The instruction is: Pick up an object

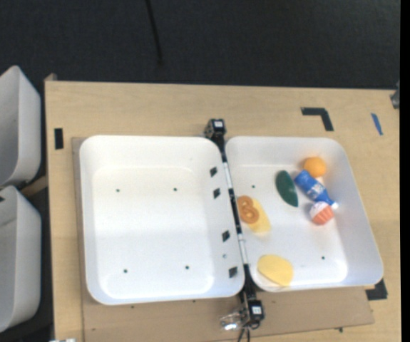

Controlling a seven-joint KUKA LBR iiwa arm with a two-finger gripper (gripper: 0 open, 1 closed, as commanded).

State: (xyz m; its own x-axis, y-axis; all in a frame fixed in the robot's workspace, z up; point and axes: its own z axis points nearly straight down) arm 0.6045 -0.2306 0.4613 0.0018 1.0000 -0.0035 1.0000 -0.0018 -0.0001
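Objects in right bin (358,212): orange ball (315,166) at 1 o'clock, touching blue bottle (314,197); green piece (286,188) just beside; orange-yellow item (251,214) at 9 o'clock; yellow lump (274,269) at 7 o'clock. Left bin (147,219) adjoining at 9 o'clock.

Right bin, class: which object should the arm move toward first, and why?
Probably toward the yellow oval piece in the right bin: it lies apart from the others, while the green piece, blue bottle and orange ball crowd together.
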